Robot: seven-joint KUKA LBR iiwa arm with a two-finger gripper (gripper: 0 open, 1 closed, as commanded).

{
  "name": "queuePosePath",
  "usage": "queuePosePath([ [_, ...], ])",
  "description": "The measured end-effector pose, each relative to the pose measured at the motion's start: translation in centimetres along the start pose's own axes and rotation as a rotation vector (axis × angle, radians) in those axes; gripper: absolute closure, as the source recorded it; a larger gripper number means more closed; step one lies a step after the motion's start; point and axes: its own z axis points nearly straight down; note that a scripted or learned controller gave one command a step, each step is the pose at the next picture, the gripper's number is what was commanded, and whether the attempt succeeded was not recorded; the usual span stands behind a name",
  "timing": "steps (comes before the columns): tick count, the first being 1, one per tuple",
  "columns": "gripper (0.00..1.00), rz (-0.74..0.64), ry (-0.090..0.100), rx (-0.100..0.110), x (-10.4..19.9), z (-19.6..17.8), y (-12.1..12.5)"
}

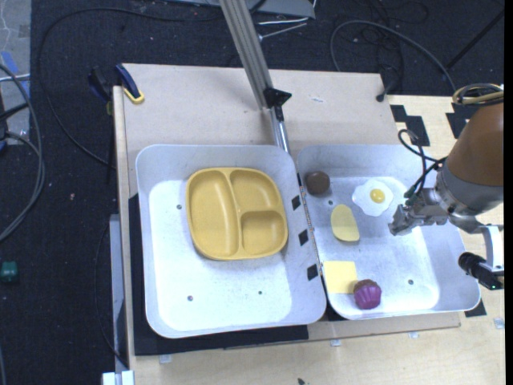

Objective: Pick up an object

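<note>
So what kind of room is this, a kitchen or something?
More likely a robot lab than a kitchen. A robot arm reaches over two white bins on a bench, the food is toys, like a fried egg and a yellow tray, and black cables trail across the dark floor.

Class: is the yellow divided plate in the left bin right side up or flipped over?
Right side up: the yellow divided plate shows its three hollow compartments and raised dividers facing upward.
</note>
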Motion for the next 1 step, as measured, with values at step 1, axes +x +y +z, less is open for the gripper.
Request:
queuePosePath([
  [1,1.0,-0.005,-0.001,-0.002,0.88,-5.15,0.67],
])
